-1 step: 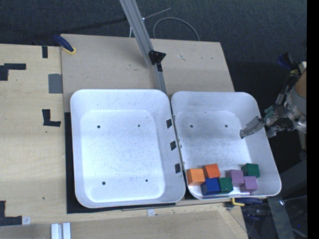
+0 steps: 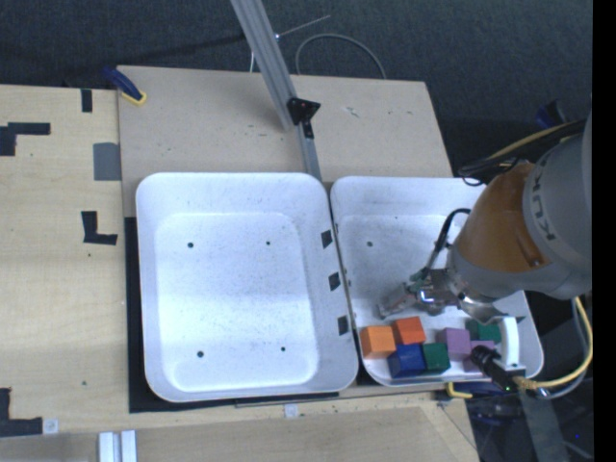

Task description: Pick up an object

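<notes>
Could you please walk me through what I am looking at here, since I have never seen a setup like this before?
This is one picture from a camera fixed above a workbench, looking down at a slant. On the bench sit two shallow white trays: the left bin and the right bin. The big grey and orange shape coming in from the right is a robot arm. At its tip is its pincer, a two-finger grasping tool, lowered into the right bin. Its job is to pick something up. Along the near edge of that bin lie small coloured pieces: an orange block, a second orange block, a blue block, a green block and a purple block. The picture is too blurry there to show whether the pincer grips anything.
</notes>
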Available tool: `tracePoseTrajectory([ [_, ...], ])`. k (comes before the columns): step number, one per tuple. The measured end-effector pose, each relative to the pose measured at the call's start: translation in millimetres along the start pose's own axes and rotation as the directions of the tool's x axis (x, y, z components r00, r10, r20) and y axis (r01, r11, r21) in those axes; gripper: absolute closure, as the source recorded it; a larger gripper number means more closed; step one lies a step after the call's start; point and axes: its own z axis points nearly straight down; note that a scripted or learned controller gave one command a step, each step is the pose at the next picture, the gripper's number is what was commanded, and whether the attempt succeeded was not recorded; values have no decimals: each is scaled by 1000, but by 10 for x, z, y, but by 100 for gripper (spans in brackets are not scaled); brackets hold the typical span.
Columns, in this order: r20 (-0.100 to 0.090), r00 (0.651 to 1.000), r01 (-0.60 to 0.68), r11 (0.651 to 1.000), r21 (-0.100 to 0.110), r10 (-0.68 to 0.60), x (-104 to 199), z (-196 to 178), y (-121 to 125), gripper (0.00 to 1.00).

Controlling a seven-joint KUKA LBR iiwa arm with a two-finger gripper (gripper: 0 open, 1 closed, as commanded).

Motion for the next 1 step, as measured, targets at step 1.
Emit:
tracePoseTrajectory([
  [1, 1, 1000, 0, 1000, -1, 0, 1234, -1556, -127, 0],
])
